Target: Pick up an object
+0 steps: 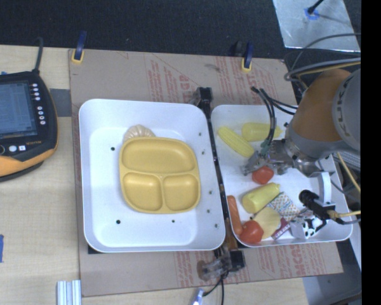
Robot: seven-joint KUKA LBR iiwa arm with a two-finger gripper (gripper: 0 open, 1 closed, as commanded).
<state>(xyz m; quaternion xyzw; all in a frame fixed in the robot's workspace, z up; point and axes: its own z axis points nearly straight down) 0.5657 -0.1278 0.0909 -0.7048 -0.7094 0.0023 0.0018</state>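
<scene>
Down at the bottom edge, a clamp (223, 264) and a trailing cable sit between the two bins, half lost in shadow. Just above, the lower end of the right bin (343, 234) is crowded: a red tomato (251, 232), an orange carrot (232, 211) lying along the bin's left wall, a pale yellow piece (261, 196), a patterned packet (284, 204), and a black-and-white toy (312, 227) in the lower right corner that is too small to make out. To the left, the left bin (98, 170) carries a yellow divided plate (159, 173); a tan thing (139, 131) peeks from behind its upper left edge, mostly hidden.

Mid-frame right, the gripper (261, 162) hangs low over a small red ball (262, 175), right on top of it or touching; I cannot tell whether the jaws are released or clenched, the dark metal blurs together. The arm (320, 116) with its orange band blocks the bin's right side and is cut off at the frame's right.

Further up, a corn cob (235, 141) and a yellow piece (258, 131), partly behind cables. Far left, a tablet (16, 122), cut by the edge.
</scene>
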